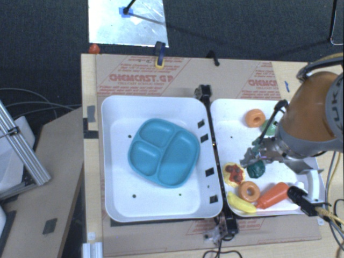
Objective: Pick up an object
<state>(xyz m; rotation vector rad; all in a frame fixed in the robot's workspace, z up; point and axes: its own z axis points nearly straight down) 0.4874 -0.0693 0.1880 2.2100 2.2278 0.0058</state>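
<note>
My gripper (252, 159) hangs low over the right bin (231, 114), its tip just above and left of a dark green toy (257, 169). Nothing shows between the fingers. In the same bin lie an orange ring (255, 117) at the back, a red-brown piece (235, 172), a second orange ring (249, 190), a yellow banana (241, 203) and an orange carrot (273, 194) along the front. A light green piece (270, 127) peeks out beside the arm.
The left bin (115, 144) holds a blue divided plate (163, 151). A black divider (210, 144) runs between the bins. The arm's orange band (314, 109) and grey wrist cover the right bin's right side. Cardboard lies under both bins.
</note>
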